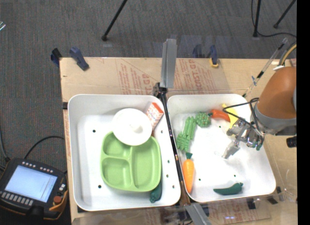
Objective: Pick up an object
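My gripper (233,147) hangs over the right part of the right bin (219,100), reaching in from the right, with nothing visible between its fingers. In this bin lie a green ridged toy (186,133) at the left, a green broccoli-like piece (203,119) and an orange-red pepper (219,114) at the back, a yellow piece (231,111) partly hidden by the arm, an orange carrot (188,171) at the front left and a dark green pepper (228,188) at the front. The gripper is above bare bin floor, apart from all of them.
The left bin (82,122) holds a green divided tray (131,163), a white round plate (132,126), a small orange-and-white carton (155,114) and a dark green item (155,195) at its front rim. A grey post (169,64) stands behind the bins. A teach pendant (31,185) lies at the lower left.
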`<state>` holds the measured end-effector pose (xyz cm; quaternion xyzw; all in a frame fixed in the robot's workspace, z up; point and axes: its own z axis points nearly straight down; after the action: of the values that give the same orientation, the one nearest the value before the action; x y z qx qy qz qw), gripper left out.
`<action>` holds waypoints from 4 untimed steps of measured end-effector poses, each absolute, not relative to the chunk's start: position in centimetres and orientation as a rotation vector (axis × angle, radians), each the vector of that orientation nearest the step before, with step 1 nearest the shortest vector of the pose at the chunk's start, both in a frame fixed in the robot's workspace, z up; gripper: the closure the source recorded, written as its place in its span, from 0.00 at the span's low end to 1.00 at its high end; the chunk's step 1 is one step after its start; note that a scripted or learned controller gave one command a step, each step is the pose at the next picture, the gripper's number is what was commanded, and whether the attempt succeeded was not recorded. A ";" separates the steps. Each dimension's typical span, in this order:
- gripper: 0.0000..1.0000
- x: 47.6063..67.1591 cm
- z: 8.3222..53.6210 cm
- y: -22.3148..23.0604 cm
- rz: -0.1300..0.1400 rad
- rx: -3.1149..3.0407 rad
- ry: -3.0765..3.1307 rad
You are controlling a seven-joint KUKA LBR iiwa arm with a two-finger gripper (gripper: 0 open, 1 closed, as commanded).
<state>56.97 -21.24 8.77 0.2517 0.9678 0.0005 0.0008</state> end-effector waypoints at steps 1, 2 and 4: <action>0.00 62.7 8.8 -18.1 0.002 0.888 3.012; 0.00 59.1 8.8 -21.3 0.000 0.767 3.045; 1.00 63.9 10.0 -21.2 0.002 0.749 3.042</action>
<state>63.92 -21.21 10.03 0.2392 0.9710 0.0006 0.0042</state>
